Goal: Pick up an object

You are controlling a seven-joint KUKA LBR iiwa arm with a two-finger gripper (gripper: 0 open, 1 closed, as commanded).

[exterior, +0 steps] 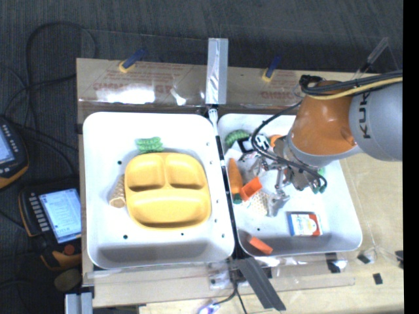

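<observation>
Your likeliest target is the orange piece (251,190) in the right bin (350,231), lying just left of the gripper (278,198). It looks small, flat-sided and bright orange, tilted, and touching or nearly touching the pale waffle-patterned item (260,205) below it. The carrot-like stick (234,175) sits right beside it along the bin's left wall.

Gripper hangs low over the clutter. I can't tell how it's set; cables and wrist hardware muddle it, and nothing visibly sits in it.

Risks, as I judge them:
- Crowding: closing here could catch two items or shove the piece against the wall.
- Small flat part may slip out on lift.
- Loose cable near the wrist could snag.

Other options: the blue-and-white card (304,224), well apart from the pile, and the small orange bit (260,245) near the front rim. Left bin (98,241) holds a yellow divided tray (167,190).
</observation>
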